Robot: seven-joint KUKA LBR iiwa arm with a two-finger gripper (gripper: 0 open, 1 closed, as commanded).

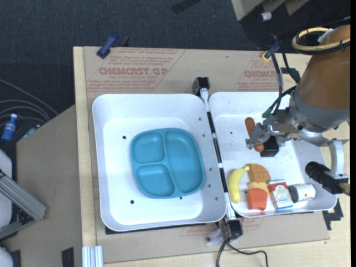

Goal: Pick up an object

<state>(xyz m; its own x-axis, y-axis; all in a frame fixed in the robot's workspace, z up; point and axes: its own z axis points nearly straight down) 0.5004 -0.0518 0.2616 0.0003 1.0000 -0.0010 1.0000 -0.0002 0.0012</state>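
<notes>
Nearest the lens, along the front wall of the right bin, a cluster of toy food: yellow banana curved, long axis roughly front-to-back; orange-red piece; round waffle-brown piece just behind it; small red-and-white carton with a blue edge, print too small to read; white cylinder lying on its side beside the carton; all touching or nearly so.

Pincer low over the middle of the right bin, black block at its tip; an orange-red hot dog sits right at the fingers, long axis running front-to-back with a slight tilt, far end pointing to the bin's back wall; fingers look close on it, but whether it is truly clamped or how wide the gap is, cannot tell; contact likely, grip unconfirmed.

Grey arm with orange band comes in from the right, above the bin.

Left bin carries a teal divided plate, three compartments, lying flat.

Tabletop board printed in red "CHEMCAST GP" at the back, left copy legible, right copy cut off by the arm; blue clip at the back left corner.
</notes>
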